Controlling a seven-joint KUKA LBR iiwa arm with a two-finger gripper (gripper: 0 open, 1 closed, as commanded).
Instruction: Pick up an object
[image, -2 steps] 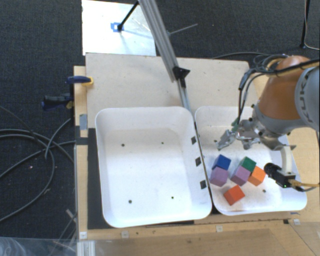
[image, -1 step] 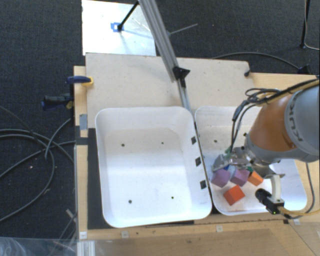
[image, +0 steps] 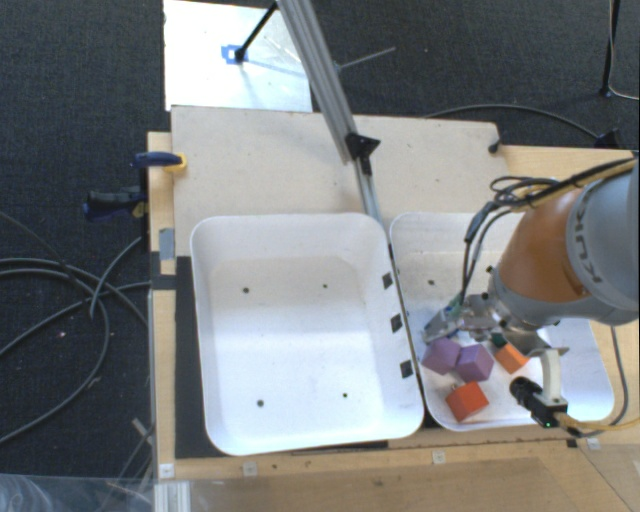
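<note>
The gripper (image: 462, 325) hangs low in the right bin (image: 420, 240), poised over the purple blocks (image: 458, 358) – whether it's spread or pinched, I cannot tell – orange cube (image: 467, 400) just beside

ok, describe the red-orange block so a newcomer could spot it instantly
Start at the right bin, where the arm works. Near its front edge, below two purple blocks, lies the red-orange block. It is the frontmost block in the cluster, and redder than the small orange block further right.
</note>
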